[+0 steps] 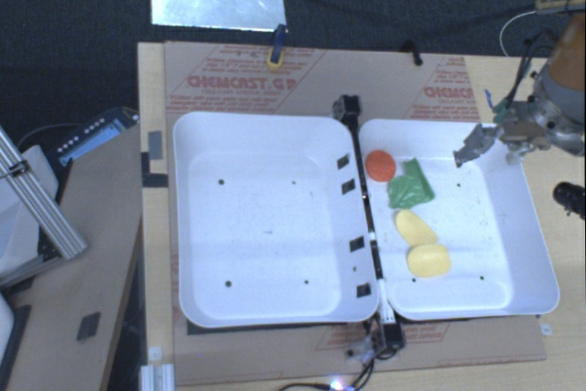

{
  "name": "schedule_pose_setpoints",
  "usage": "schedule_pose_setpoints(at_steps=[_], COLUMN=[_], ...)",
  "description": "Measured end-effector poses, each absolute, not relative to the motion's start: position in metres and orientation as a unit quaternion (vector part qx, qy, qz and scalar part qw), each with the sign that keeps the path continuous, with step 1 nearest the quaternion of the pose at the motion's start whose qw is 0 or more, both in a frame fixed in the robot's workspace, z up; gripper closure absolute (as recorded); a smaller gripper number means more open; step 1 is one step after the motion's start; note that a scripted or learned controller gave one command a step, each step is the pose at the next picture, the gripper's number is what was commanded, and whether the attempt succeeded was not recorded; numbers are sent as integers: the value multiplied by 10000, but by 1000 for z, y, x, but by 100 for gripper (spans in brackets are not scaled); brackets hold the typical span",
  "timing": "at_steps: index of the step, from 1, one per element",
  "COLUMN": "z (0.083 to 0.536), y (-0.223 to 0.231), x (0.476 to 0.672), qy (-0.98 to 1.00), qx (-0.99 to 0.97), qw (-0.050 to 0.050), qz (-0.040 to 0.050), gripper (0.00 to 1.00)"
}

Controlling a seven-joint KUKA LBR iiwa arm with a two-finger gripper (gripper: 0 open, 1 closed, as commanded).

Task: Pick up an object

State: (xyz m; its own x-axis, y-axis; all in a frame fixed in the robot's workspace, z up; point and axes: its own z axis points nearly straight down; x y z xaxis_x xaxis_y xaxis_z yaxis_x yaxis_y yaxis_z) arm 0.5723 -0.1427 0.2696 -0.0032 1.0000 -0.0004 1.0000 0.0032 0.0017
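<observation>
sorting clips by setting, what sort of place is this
Most likely a robotics lab test bench, not a home or shop. Two white bins sit on a cardboard sheet, toy-like items such as an orange ball lie in the right bin, and the arm's claw hangs over it.

Here's the pale wooden bench, topped by a brown cardboard sheet printed with red lettering. Two shallow white plastic bins sit on it, left bin touching right bin, black clips along their seam.
</observation>
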Motion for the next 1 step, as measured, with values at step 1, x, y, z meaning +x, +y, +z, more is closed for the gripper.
schedule_pose_setpoints(at_steps=[1], z=[207], y=[-56], x=[618], qy=[7117], qx=[7025], qw=[-13], qz=[11], gripper=[0])
